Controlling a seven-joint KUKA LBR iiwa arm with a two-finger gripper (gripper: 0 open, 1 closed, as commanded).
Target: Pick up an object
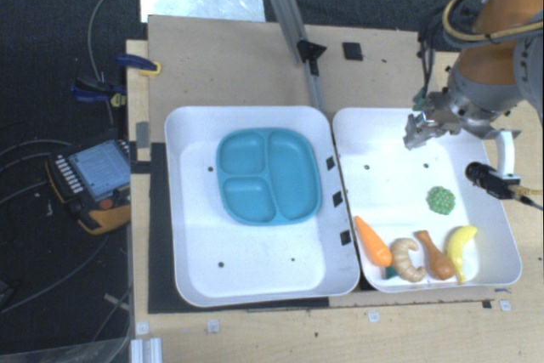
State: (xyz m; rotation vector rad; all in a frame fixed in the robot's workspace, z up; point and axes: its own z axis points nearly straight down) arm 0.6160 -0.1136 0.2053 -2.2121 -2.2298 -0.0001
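The gripper (418, 134) hung over the far part of the right bin (382, 140), metallic grey, nothing seen between its fingers; whether they were spread or pressed together I couldn't tell. All the pickable toys sat along that bin's near edge, well apart from the gripper. A smooth orange carrot (372, 241), tapered, lay by the near-left corner, long axis running diagonal, tip toward the far-left. Just beside it, a curled tan shrimp (407, 258), ridged, hooked shape. Touching that, a brown drumstick (434, 255), glossy, narrow end toward the far-left, fat end toward the near edge. A yellow banana (460, 249), curved, smooth, lay near the near-right corner, long axis roughly along the bin's right wall. A bumpy green broccoli (440, 200), round, sat alone a bit farther in. The left bin (195, 268), matte white plastic, carried a teal divided plate (269, 176), rounded rectangle, three compartments, close to its far edge.
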